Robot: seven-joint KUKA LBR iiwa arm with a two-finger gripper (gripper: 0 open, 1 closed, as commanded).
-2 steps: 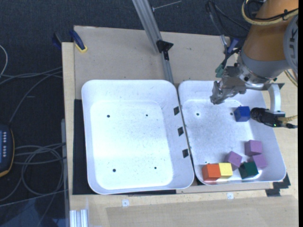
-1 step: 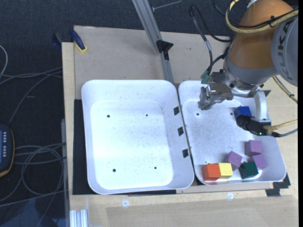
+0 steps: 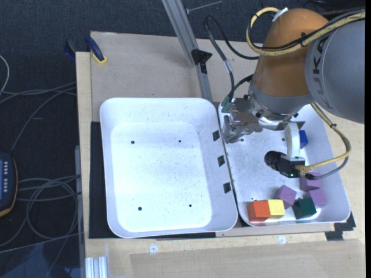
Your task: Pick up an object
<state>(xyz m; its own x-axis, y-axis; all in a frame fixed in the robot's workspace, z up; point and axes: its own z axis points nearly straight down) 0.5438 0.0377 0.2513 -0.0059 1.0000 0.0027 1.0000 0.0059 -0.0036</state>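
The wooden bench point(image 3: 145, 57) carries two shallow white bins side by side, and a slanted metal pole point(image 3: 182, 33) crosses its far edge. The grey arm point(image 3: 342, 68) reaches in from the view's right, its orange band point(image 3: 290, 45) hanging over the far end of the right-hand bin point(image 3: 255, 175). The left-hand bin point(image 3: 107, 155) shows only its speckled white floor.

The gripper point(image 3: 234, 133) points down at the far left of the right-hand bin, just beside the wall the two bins share. From this angle I cannot tell how far open it is, and nothing can be made out in its grasp.

The things to pick all lie in the right-hand bin, well apart from the gripper. An orange block point(image 3: 259, 209) and a yellow block point(image 3: 276, 208) touch each other along the near wall. A dark green block point(image 3: 303, 208) lies just right of them in the near right corner. Three purple blocks sit close around it: one point(image 3: 288, 193) behind the yellow block, one point(image 3: 318, 197) against the right wall, and one point(image 3: 310, 184) a little farther back. A small blue object point(image 3: 302, 138) lies farther back near the right wall, partly hidden.
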